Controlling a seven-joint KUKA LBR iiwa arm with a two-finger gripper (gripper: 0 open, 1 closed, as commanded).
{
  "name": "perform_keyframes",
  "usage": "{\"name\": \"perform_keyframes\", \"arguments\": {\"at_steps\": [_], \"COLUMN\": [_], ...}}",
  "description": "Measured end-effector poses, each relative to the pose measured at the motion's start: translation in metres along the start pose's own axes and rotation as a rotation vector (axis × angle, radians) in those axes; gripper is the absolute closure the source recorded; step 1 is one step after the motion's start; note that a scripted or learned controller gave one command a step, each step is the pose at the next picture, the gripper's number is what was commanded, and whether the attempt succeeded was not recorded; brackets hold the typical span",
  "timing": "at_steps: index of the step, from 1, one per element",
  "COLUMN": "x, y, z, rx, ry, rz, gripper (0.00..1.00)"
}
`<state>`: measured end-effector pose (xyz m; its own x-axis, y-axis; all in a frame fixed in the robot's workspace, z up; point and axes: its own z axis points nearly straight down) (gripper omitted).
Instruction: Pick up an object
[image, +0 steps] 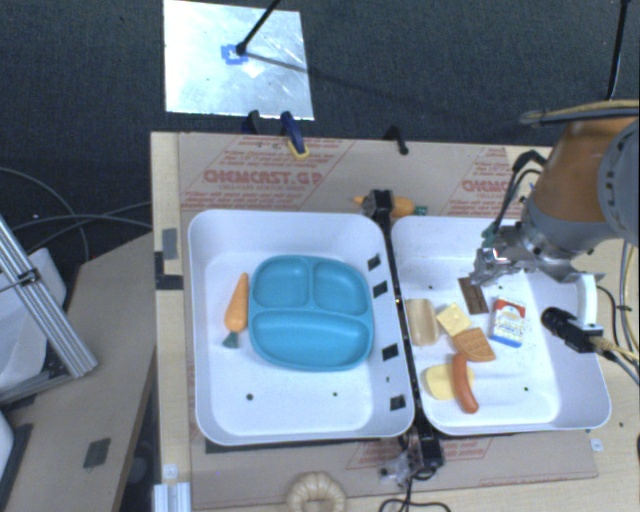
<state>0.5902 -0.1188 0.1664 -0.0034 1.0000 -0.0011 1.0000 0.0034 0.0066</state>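
My gripper hangs over the upper middle of the right bin, at the end of the grey arm with the orange band. Just below it lies a small dark brown bar, close to the gripper tip; contact cannot be made out. Further down in the same bin are a tan cracker, a yellow cheese wedge, an orange-brown slice, a red sausage across a pale yellow piece, and a small red, white and blue carton.
The left bin holds a blue divided plate with a carrot to its left. A black divider with clips runs between the bins. A black and white fitting sticks out over the right bin's right side.
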Motion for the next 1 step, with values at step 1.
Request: {"name": "perform_keyframes", "arguments": {"at_steps": [1], "x": [-0.0002], "y": [0.0022], "z": [-0.0544], "rx": [-0.001], "ry": [0.0], "rz": [-0.001], "gripper": [1.0]}}
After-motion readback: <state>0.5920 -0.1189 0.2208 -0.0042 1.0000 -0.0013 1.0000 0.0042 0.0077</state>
